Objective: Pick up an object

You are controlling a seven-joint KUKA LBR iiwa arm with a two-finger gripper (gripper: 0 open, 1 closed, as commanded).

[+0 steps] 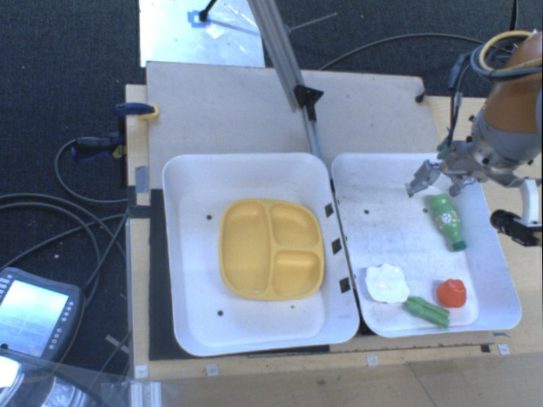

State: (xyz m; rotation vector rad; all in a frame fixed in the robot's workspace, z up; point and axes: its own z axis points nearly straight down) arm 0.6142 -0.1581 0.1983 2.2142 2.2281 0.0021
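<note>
In the right bin, a green bottle lies near the far right side. At the bin's front sit a white lump, a small green vegetable-like piece and a red piece. My gripper hangs over the far right corner of this bin, just above the top end of the green bottle. Its fingers are spread open, with nothing between them.
A yellow divided plate lies in the middle of the left bin. A grey pole slants down to the bench behind the bins. Cables and a pendant lie on the floor at the left.
</note>
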